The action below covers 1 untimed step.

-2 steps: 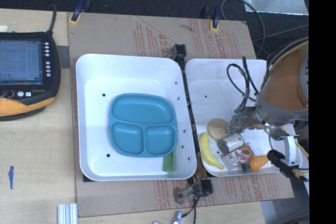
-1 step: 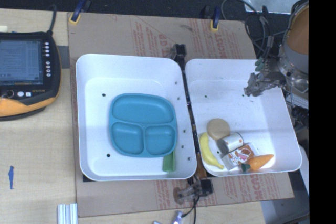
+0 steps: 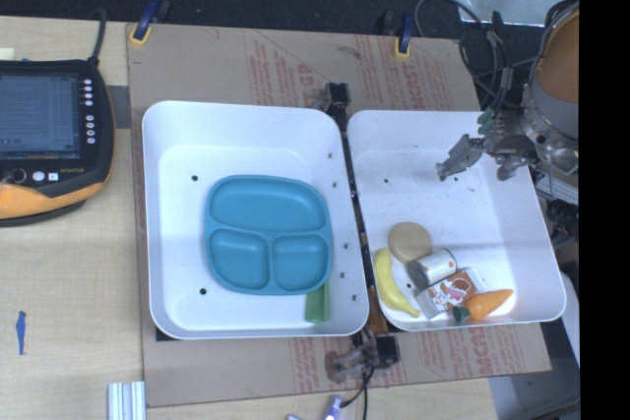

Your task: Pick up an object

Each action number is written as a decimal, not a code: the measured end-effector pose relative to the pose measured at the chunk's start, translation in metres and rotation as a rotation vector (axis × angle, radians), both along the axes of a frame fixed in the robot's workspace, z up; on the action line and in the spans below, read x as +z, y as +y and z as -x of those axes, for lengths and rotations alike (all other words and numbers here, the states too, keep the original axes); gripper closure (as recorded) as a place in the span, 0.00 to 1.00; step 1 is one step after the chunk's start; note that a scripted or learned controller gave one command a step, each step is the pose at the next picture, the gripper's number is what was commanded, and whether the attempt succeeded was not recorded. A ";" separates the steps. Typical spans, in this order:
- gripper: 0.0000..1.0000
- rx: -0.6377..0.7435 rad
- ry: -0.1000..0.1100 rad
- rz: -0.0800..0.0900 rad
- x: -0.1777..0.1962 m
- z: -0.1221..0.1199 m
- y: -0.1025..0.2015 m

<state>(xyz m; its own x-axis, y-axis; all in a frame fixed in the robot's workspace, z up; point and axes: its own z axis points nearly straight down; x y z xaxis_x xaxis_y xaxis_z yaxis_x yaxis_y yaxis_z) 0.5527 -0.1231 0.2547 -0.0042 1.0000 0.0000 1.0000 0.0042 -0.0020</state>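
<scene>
My gripper (image 3: pixel 482 162) hangs over the far right part of the right bin (image 3: pixel 512 211), its two grey fingers spread open with nothing between them. The objects lie in that bin's near corner, well below the gripper: a yellow banana (image 3: pixel 387 285), a tan round lid-like piece (image 3: pixel 409 239), a small silver can (image 3: pixel 433 268), a red and white packet (image 3: pixel 455 291) and an orange carrot (image 3: pixel 489 303).
The left bin (image 3: pixel 177 211) holds a blue divided plate (image 3: pixel 268 233) and a green piece (image 3: pixel 316 305) at its near right edge. A teach pendant (image 3: pixel 49 138) lies at the bench's left. Cables hang behind the arm at top right.
</scene>
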 end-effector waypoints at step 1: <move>0.00 0.001 0.002 0.000 -0.066 0.073 0.007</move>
<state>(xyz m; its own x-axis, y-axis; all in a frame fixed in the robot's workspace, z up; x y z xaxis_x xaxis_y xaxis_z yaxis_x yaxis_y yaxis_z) 0.4801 -0.1160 0.1885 -0.0049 1.0000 0.0000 1.0000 0.0049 -0.0039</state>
